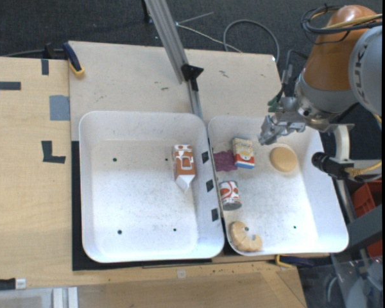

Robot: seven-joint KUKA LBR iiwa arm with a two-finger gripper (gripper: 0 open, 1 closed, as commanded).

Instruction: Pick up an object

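End effector (267, 135) tips blurred, purple item (224, 160) indistinct

My arm (366, 56) is grey with a rounded orange band above the wrist. Black cables loop over it. My gripper (269, 135) is grey metal.

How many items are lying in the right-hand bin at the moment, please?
5: a purple lump by the divider, a small carton beside it, a tan round bun to its right, a can below, and a croissant at the near edge.
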